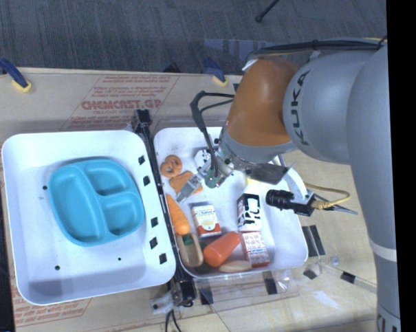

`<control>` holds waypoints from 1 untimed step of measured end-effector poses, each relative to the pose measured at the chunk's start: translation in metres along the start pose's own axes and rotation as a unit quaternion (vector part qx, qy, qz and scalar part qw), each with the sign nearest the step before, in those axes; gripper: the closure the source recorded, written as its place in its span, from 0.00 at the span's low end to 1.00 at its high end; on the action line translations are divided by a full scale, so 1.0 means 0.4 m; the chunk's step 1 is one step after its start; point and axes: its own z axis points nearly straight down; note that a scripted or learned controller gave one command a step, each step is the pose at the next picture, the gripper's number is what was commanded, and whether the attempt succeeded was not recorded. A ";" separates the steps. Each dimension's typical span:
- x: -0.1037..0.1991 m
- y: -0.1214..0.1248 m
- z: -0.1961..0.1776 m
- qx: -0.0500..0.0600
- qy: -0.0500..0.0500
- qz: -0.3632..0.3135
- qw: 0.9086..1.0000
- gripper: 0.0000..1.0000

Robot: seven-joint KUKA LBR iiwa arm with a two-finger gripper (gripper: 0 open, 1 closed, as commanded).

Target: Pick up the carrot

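We see the gripper [195, 184] low in the upper part of the right bin [293, 223], reaching in under the arm [315, 102] with its orange band. Its metal fingers [188, 189] point toward the bin's left wall, and they appear to rest on or just above a small orange-tan item [183, 177]. We cannot tell how far the claw stands open, nor whether anything sits between its fingers; the view is too slanted and the tips too small.

The carrot [178, 215] lies along the left wall of the right bin, pointed end up, just below the fingertips and apart from them as far as we can judge. Near it we find a pretzel-like brown piece [171, 165] above, a small carton [207, 220] to its right, a red-orange vegetable [221, 248] lower down, and two boxes [251, 229] at the right side.

The left bin [31, 224] bears a blue divided tray [96, 200].
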 end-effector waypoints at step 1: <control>-0.122 0.050 0.000 -0.001 0.000 0.194 0.981 0.00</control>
